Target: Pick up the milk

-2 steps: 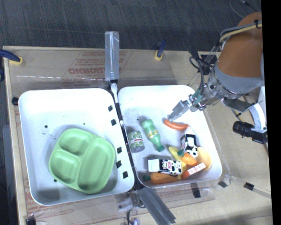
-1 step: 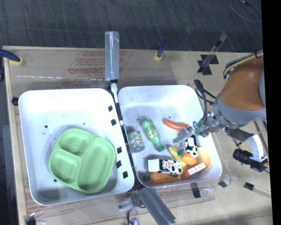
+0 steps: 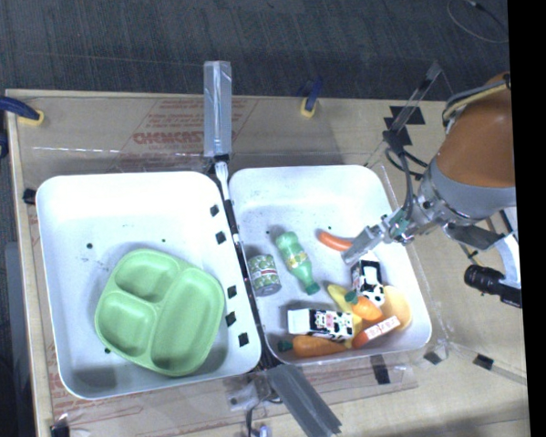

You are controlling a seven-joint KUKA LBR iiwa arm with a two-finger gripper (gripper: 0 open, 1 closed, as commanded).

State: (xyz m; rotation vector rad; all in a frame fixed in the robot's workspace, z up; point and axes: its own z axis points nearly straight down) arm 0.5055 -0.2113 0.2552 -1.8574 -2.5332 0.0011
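Bench [image 3: 113,130]: tan surface with printed red lettering under clear sheeting, blue clamps along its far and left edges.
Left bin [image 3: 63,215]: shallow and white, touching the right bin along a shared middle seam.
Right bin [image 3: 299,189]: shallow and white, its load crowded toward the near right corner.
Arm [image 3: 475,152]: grey with an orange band, reaching in from the right over the right bin's far right rim.
Green plate [image 3: 161,310]: three-compartment tray lying flat in the near half of the left bin (tilted a little relative to the bin walls).
Gripper [image 3: 358,245]: grey, stretched leftward over the right bin, its tip just beside the orange carrot piece and just above the upright carton; whether its fingers are apart or together cannot be told from this slant, and nothing shows between them.
Milk [image 3: 320,322]: white carton with black cow patches, lying on its side near the front wall of the right bin, touching the long carrot in front of it.
Second carton [image 3: 370,282]: similar black-and-white carton standing just right of the milk, beside a yellow banana.
Long carrot [image 3: 321,345]: orange, lying along the front wall.
Green bottle [image 3: 296,260]: lying tilted mid-bin.
Can [image 3: 263,273]: small, green label, near the seam.
Orange carrot piece [image 3: 332,240]: small, near the bin's middle.
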